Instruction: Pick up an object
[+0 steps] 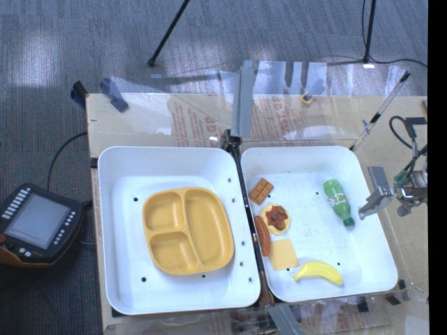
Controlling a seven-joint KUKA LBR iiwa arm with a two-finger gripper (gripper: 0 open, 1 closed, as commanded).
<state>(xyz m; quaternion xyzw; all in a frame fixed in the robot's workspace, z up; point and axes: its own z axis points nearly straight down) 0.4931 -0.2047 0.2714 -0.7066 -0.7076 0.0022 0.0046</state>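
Currently, target: small green plastic bottle (338, 202), lying in the right white bin (370, 257), upper right.
Handling: judged light, rigid, slippery, prone to roll; grasp across the body.
Gripper (383, 194): beside the bin's right rim, finger state cannot be told.
Neighbours: yellow toy banana (318, 272), well apart.

At the right edge, the gripper (380, 199) shows a pale grey, flat metal finger (378, 181), blocky and dull. Behind it sits a small dark body with green specks, and a black cable (403, 128) loops above it.
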